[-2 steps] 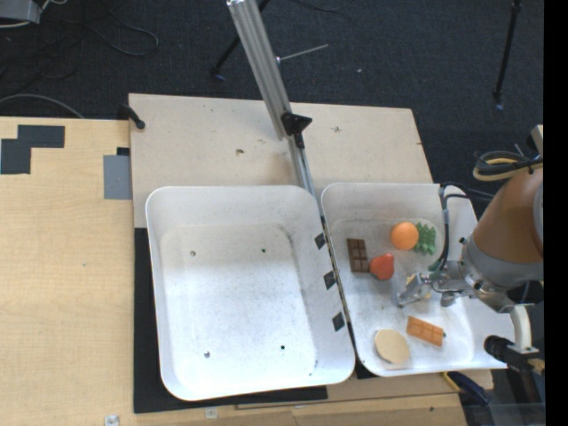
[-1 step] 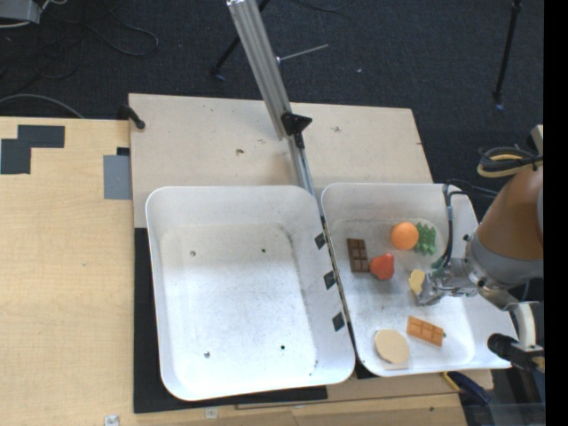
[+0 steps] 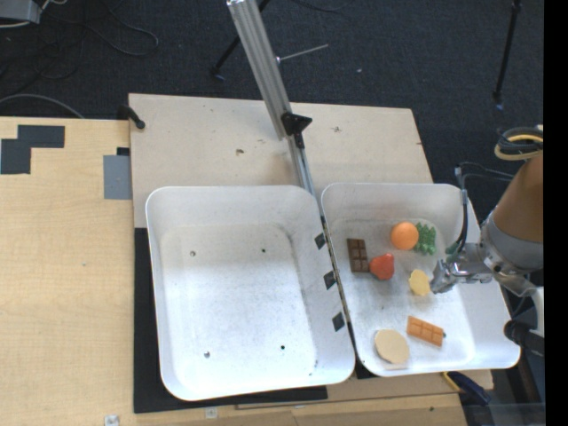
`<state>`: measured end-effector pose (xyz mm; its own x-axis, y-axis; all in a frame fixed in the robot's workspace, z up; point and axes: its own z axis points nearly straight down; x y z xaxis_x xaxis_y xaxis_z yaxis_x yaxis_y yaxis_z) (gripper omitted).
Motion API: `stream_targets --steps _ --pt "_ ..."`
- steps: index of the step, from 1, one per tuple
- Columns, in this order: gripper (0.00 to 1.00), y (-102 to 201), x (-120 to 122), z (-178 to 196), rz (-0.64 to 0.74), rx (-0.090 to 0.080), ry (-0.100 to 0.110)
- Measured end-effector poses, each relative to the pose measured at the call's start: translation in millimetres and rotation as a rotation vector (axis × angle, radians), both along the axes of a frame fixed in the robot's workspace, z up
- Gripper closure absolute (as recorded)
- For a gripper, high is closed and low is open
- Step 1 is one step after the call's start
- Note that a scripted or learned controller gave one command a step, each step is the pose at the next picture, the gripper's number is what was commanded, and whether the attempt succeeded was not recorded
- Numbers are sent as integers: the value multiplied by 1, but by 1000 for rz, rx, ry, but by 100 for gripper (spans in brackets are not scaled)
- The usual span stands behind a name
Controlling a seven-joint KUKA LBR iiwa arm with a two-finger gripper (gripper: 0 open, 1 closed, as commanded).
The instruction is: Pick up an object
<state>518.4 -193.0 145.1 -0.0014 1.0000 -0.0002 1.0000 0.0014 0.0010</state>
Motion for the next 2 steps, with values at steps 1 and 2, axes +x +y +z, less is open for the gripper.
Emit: stream_targets --steps 1,2 --pt "100 4 2 62 0 -1 -3" --pt "100 3 3 108 0 -1 -2"
